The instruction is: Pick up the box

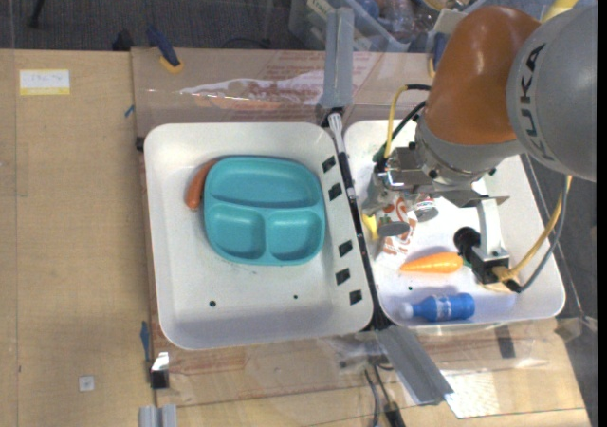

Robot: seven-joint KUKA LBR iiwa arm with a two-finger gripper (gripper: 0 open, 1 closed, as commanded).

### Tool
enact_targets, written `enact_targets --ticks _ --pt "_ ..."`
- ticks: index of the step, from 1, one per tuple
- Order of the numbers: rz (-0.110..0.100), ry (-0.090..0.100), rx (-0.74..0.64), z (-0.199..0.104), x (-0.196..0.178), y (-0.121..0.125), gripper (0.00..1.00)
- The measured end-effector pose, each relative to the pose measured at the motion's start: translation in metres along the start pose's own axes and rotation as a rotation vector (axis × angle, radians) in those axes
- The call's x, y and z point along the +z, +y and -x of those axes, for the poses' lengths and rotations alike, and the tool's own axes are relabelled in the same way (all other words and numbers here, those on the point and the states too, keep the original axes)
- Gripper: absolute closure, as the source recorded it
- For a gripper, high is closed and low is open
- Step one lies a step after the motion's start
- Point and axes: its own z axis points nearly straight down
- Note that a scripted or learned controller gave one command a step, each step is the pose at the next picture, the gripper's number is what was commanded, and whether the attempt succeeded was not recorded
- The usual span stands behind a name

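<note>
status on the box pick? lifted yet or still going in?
Done: the arm is over the right bin, gripper low by its left wall. In hand: nothing visibly held; the gripper sits over a small white-and-red item that may be the box. Left: grasp and lift. Carrot and blue bottle lie in front of it; teal tray is in the left bin.

1. box point(395, 229): small, white with red-orange markings and a bit of yellow at its left edge.
2. Lies in the right bin, near that bin's left wall.
3. Partly hidden under the arm's wrist; exact pose unclear.
</note>
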Motion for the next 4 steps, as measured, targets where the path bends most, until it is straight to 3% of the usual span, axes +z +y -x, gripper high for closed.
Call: enact_targets --ticks 1,2,3,4 --pt "-0.001 -0.001 0.046 -0.083 0.084 0.005 1.0" --pt "0.001 0.0 0.422 -0.165 0.035 -0.005 1.0" --pt "0.002 -0.001 0.559 -0.201 0.029 -0.024 1.0" --pt "-0.004 -0.003 0.803 -0.201 0.04 -0.062 1.0"
